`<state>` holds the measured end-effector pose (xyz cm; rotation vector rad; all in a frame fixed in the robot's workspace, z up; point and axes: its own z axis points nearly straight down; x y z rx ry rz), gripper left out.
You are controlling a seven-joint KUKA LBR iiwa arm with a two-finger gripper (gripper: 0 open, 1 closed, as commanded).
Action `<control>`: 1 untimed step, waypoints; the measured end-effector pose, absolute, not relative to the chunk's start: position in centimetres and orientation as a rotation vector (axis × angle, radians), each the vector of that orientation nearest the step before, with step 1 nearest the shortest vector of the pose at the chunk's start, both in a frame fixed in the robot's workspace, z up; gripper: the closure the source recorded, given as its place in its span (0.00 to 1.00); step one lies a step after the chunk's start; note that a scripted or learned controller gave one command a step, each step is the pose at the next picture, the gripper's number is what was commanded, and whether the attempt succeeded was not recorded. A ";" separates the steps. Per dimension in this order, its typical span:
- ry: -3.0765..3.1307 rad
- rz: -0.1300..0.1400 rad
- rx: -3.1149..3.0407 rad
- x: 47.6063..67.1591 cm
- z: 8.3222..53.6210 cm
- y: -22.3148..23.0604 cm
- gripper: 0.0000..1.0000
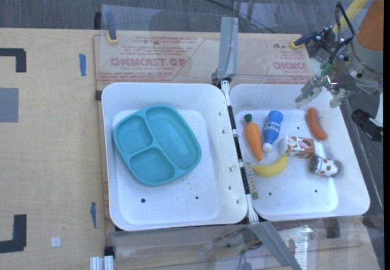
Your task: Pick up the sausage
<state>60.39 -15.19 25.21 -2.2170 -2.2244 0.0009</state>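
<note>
White bins sit side by side on the desk (pixel 49 141). The left bin (pixel 122 202) holds a teal tray (pixel 157 144). The right bin (pixel 350 192) holds a carrot (pixel 253 139), bottle (pixel 272 127), banana (pixel 271 167), carton (pixel 300 146), a small cup (pixel 324 167) and, far right, the sausage (pixel 315 123). I'm approaching: my jaws (pixel 321 97) hang spread wide just beyond its far end, holding nothing. Next I judge I must centre over it and descend.

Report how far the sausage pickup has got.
Done: the gripper is above the right bin, close over the sausage. In hand: nothing; its open fingers are empty. Left: descend, close on the sausage, which lies on the bin floor, and lift.
</note>
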 end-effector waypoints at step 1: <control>-2.392 -0.001 -2.040 63.1 9.7 -20.5 0.00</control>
